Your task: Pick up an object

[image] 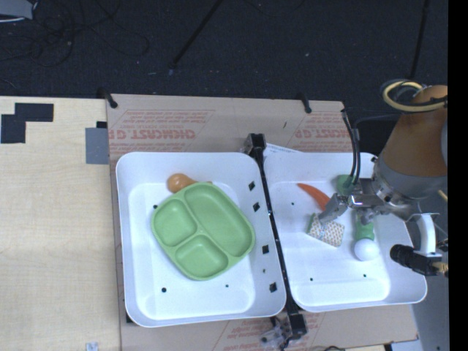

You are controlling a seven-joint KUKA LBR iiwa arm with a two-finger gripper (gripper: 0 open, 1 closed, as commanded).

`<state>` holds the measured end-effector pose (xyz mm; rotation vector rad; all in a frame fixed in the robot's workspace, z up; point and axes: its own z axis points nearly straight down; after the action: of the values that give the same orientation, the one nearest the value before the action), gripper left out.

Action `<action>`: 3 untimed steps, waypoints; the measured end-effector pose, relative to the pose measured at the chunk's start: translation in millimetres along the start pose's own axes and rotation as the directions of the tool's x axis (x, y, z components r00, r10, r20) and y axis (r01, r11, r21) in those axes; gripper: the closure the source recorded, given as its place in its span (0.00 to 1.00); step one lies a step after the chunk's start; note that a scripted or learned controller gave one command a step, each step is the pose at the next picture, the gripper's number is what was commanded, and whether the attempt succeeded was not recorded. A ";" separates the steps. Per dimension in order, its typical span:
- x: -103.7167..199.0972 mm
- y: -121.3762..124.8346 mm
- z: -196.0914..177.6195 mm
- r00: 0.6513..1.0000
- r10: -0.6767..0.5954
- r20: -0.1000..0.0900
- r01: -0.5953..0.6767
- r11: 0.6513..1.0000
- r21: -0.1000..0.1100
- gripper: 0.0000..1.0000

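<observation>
the gripper sits low in the right bin, at the end of the grey arm with its orange band. its metal fingers appear spread apart, reaching toward the bin's middle, and no object is seen between them. judged state: released, nothing grasped.

objects nearest the gripper:
- a small patterned white packet, lying flat just below the fingertips, close to or touching one finger; contact cannot be confirmed.
- an orange carrot-shaped piece, just up and left of the fingers, apart from them.
- a green object, partly hidden under the wrist.
- a white ball, resting just below the green object.

further out, the left bin holds a green divided plate, with an orange round item tucked at its upper left edge. both are well apart from the gripper.

task status: the pick is not done. every object rests on a bin floor. the gripper is positioned among the right-bin items, so the approach looks largely complete. remaining steps, as a judgement: close on one item, most likely the packet, then lift it clear. the flat packet may slip from the fingers.
</observation>
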<state>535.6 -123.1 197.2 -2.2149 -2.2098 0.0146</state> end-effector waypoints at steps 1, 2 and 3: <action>-0.3 2.9 -7.1 1.000 -0.002 0.002 0.002 1.000 -0.014 0.00; 2.3 8.5 54.6 1.000 -0.002 0.001 0.002 1.000 -0.009 0.00; 0.9 10.2 104.4 1.000 0.000 0.007 0.000 1.000 -0.017 0.00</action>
<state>544.2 -122.0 92.6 -2.2267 -2.2217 0.0031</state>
